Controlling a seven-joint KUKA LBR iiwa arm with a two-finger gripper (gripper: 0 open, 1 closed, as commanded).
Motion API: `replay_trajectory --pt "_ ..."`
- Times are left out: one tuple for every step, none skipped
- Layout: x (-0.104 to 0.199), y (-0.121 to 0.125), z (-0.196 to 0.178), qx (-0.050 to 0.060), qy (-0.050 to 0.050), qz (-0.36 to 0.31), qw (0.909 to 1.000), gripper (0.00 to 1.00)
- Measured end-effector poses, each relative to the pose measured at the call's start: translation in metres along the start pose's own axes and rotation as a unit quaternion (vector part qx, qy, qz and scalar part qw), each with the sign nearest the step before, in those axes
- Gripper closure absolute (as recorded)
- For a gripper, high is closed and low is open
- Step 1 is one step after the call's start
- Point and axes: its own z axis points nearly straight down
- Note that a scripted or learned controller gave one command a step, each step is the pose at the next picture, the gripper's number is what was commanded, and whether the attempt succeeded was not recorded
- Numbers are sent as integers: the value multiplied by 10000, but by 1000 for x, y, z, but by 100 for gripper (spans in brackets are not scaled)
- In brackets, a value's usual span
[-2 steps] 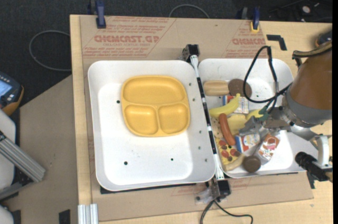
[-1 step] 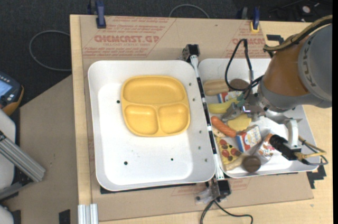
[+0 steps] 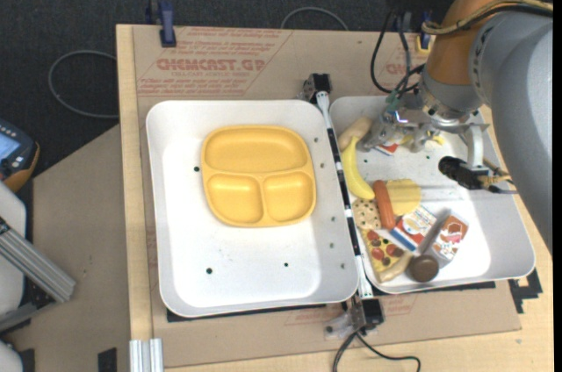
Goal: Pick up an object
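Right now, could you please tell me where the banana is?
The banana lies in the right bin, along its left wall, just above the hot dog.

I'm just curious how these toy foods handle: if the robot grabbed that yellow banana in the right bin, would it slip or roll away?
The banana looks like smooth, glossy plastic, so it is probably stiff, light and a bit slippery. Its curved shape should keep it from rolling, though it might pivot. It lies against the bin wall, which may crowd the gripper.

Yellow divided tray in left bin; claw low over right bin's toy food.
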Motion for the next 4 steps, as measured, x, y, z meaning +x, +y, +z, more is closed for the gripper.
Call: replay_trajectory --pt "-7 -2 0 -24 2 8 10000 0" --pt "-52 3 -2 -106 28 -11 9999 0" --pt "-18 -43 -4 -174 -4 -27 9998 0" --pt "23 -1 -4 -151 -9 -39 9999 0"
